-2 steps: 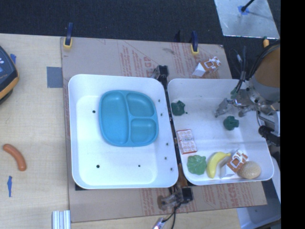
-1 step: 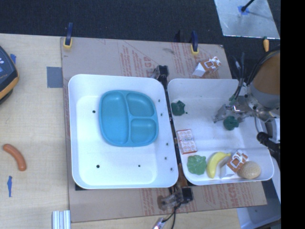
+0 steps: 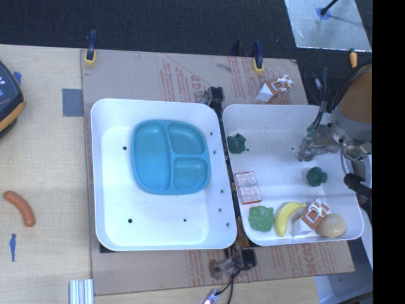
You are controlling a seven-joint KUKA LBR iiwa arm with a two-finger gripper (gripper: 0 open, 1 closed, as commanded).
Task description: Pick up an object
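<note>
Gripper (image 3: pixel 308 149) sits low over right bin (image 3: pixel 272 116); I can't tell its state. Nearest object I see is dark green lump (image 3: pixel 316 176), just below it, apart.

Just one camera here, fixed up above the surface (image 3: pixel 44 170) and looking down at a bit of a slant, so the far edge with the dark floor sits along the top of the frame and the near edge runs along the bottom. It's far enough back to fit both the left bin (image 3: pixel 101 189) and the right bin (image 3: pixel 278 116) whole, side by side, plus a good strip of bare surface off to the left, while the arm (image 3: pixel 354 106) pokes in from the right side and gets cut off there
</note>
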